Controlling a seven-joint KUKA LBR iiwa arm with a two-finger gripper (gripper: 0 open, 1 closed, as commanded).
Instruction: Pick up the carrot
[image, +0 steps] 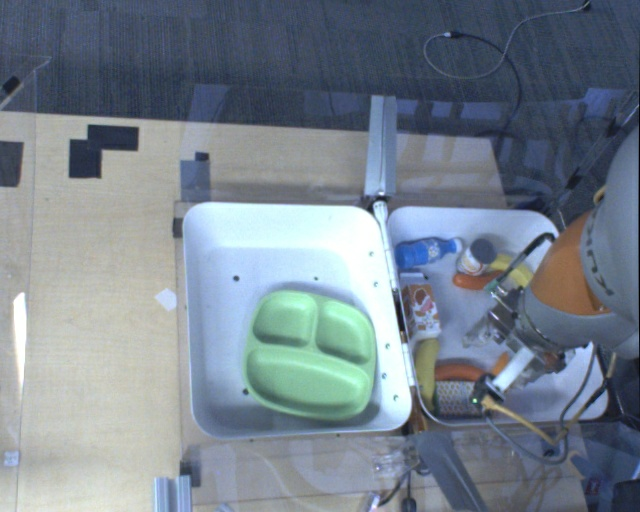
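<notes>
Nothing legible here. The blue bottle (428, 250) at the far edge of the right bin (470, 216) wears a label, too small to read.

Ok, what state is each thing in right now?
Carrot: lying flat, right bin, not gripped.
Blue bottle: on its side, right bin.
Packet: lying flat by that bin's left wall.
Green tray: right way up, left bin.
Gripper: over right bin, near carrot.
</notes>
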